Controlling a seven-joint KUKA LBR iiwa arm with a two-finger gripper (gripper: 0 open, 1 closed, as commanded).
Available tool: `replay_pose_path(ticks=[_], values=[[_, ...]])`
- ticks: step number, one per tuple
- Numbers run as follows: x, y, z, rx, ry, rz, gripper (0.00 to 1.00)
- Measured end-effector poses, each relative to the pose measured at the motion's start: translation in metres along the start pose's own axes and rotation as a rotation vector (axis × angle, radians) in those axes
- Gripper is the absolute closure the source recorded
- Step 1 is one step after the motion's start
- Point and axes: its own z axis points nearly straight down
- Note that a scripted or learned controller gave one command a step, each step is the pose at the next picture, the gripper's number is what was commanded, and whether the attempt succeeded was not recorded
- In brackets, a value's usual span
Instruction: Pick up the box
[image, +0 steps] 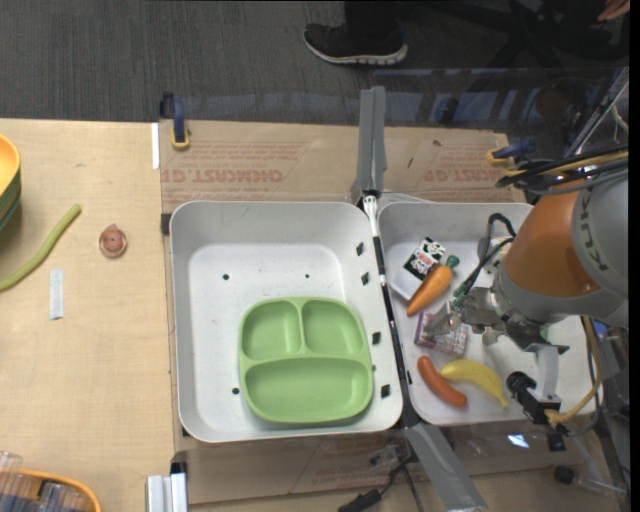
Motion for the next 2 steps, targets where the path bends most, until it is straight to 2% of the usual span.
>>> replay_pose_path(ticks=[1, 2], values=[[-0.0016, 0.0002, -0.0091, 0.000, -0.001, 0.004, 1.00], [-0.0016, 0.0002, -0.0091, 0.000, -0.001, 0.004, 0.00]])
